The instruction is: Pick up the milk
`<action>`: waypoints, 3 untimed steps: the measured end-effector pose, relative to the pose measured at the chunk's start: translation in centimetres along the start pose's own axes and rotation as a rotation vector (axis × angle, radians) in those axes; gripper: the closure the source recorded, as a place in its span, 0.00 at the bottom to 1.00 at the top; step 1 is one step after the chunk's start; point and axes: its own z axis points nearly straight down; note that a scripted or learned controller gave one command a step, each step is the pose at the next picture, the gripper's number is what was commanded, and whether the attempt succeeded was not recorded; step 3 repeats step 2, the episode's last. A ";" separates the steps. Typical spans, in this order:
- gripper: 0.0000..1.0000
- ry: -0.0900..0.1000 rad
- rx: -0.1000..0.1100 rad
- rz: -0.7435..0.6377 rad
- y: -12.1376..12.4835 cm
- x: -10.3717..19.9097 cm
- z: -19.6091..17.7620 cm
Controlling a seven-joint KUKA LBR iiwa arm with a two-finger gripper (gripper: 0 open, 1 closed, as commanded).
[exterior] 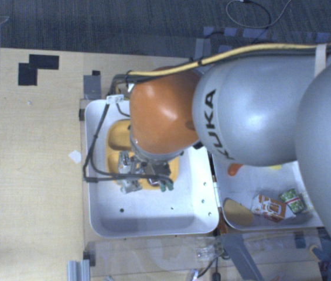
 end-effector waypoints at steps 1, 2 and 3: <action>1.00 0.000 0.000 -0.103 0.3 0.5 0.2; 1.00 0.000 -0.001 -0.316 0.2 0.4 0.9; 1.00 0.000 -0.001 -0.316 0.2 0.4 0.9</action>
